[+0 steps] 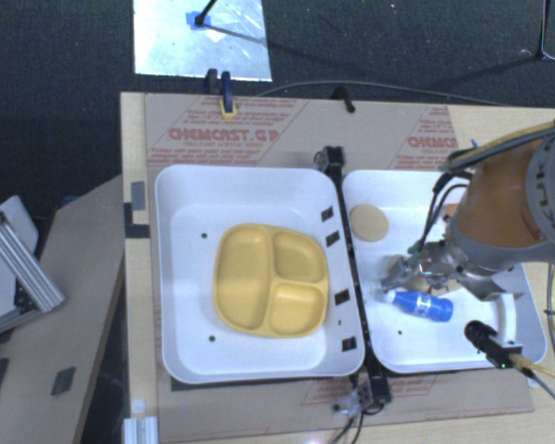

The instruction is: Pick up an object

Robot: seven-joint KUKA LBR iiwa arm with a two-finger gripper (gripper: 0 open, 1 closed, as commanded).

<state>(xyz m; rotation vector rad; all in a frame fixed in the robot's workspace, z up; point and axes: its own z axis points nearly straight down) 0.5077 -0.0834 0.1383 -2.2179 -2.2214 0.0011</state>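
Note:
In the right bin (pixel 388 359), a blue cylinder with a white end (pixel 425 305) lies on its side near the middle. A flat tan disc (pixel 368 222) rests near that bin's back left corner. My gripper (pixel 404 271) hangs low over the right bin, just above and behind the blue cylinder's white end, close to it. I see nothing held between its tips. The grey arm with its orange band (pixel 499 202) reaches in from the right and hides part of the bin floor behind it.
A yellow divided plate (pixel 270 280) lies in the middle of the left bin (pixel 185 248). A black divider with clips (pixel 344 257) runs between the two bins. A metal rail (pixel 18 257) sits off the bench at the far left.

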